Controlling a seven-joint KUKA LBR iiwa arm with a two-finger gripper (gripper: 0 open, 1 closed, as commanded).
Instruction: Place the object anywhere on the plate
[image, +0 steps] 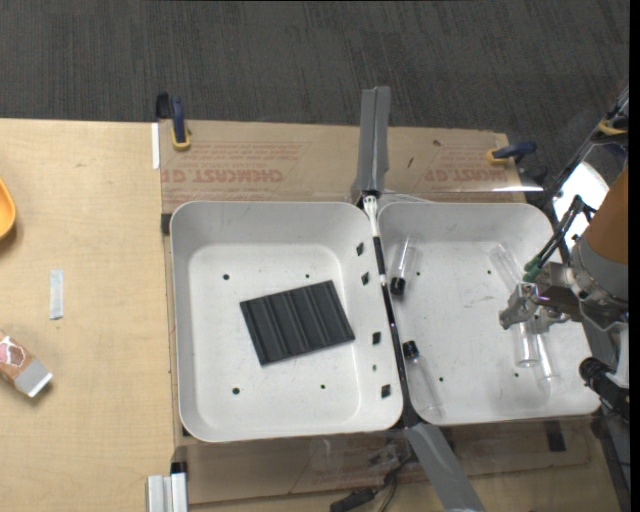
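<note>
Bench clutter around the two bins

A cardboard sheet (300, 165) lies at twelve o'clock, held by a blue clamp (176, 118) and another clamp (512, 153); an orange object (5, 210) sits at nine o'clock, a wrapped bar (22, 366) at eight.

The tan bench (80, 200) carries 2 white bins: the left bin (200, 225) and the right bin (450, 215), touching side by side. A small grey strip (56, 295) and a wrapped packet (22, 366) lie on the bench's left part.
</note>
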